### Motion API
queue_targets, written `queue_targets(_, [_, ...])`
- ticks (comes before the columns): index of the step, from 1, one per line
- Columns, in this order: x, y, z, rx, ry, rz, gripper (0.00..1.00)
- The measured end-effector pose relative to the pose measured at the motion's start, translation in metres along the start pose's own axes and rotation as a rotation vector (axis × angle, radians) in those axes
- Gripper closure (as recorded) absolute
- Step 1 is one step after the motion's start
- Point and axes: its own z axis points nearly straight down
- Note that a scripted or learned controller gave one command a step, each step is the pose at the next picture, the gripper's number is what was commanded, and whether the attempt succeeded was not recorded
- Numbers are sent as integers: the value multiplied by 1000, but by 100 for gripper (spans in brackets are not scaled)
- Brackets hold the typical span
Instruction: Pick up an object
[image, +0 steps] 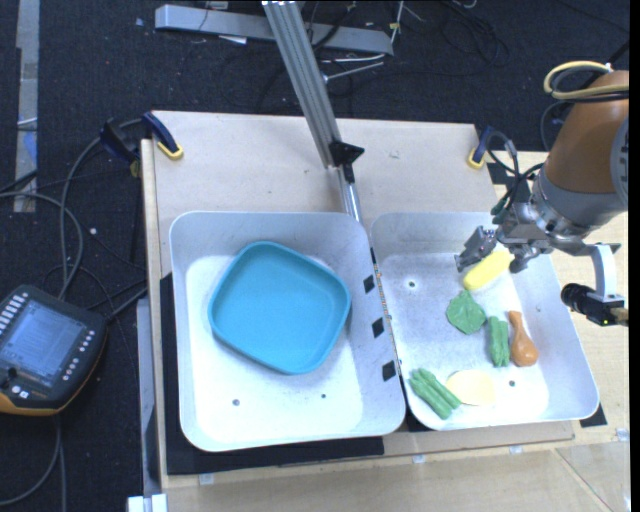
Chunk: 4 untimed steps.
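While the arm (585, 150) reaches in from the right, the jaws (487, 258) sit closed around a yellow object (487, 270), gripping it over the right bin (560, 310) near its back edge. Green pieces (466, 313) lie just below; open floor lies left.

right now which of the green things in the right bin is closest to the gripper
The rounded green lump, directly below the gripper. The short green pod and the long one lie farther down.
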Motion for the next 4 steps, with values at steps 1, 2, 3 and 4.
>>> queue_targets(1, [2, 0, 63, 5, 1, 0, 0])
queue_targets(2, [3, -1, 109, 4, 1, 0, 0])
queue_targets(3, [2, 0, 96, 0, 0, 0, 100])
queue_targets(4, [-3, -7, 44, -4, -1, 1, 100])
